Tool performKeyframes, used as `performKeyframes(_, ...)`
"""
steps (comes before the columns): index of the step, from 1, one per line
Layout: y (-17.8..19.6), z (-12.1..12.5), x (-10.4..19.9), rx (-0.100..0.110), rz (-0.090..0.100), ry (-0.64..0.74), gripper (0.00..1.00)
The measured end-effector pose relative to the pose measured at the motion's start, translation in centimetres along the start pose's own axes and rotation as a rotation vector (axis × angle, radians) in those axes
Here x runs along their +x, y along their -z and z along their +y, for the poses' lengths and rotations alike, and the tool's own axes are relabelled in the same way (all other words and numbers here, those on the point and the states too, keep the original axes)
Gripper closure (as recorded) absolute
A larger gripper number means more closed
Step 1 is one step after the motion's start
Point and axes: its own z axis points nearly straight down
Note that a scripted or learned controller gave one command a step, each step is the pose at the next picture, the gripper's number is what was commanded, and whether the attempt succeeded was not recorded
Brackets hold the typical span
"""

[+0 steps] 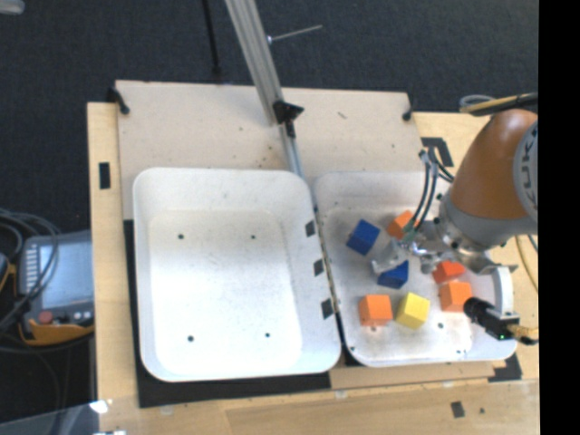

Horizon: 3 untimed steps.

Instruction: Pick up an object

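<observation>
Pincer (399, 259) low in the right bin (337, 243), down among the blocks.
Whether its tips are spread or pinching anything I cannot tell; the wrist hides them. A dark blue cube (393, 276) lies just at 6 o'clock, another blue cube (362, 236) at 10, a yellow cube (413, 310) further at 6. An orange block (401, 224) at 12 is half covered.
</observation>
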Motion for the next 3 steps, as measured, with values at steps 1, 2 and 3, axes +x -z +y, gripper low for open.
performKeyframes(1,-6.2,-0.4,-0.6,0.001,0.0,0.0,0.0)
performKeyframes(2,-4.7,-0.1,-0.7,-0.009,0.0,-0.007,1.0)
performKeyframes(3,1.7,-0.1,-0.7,-0.012,-0.001,0.004,1.0)
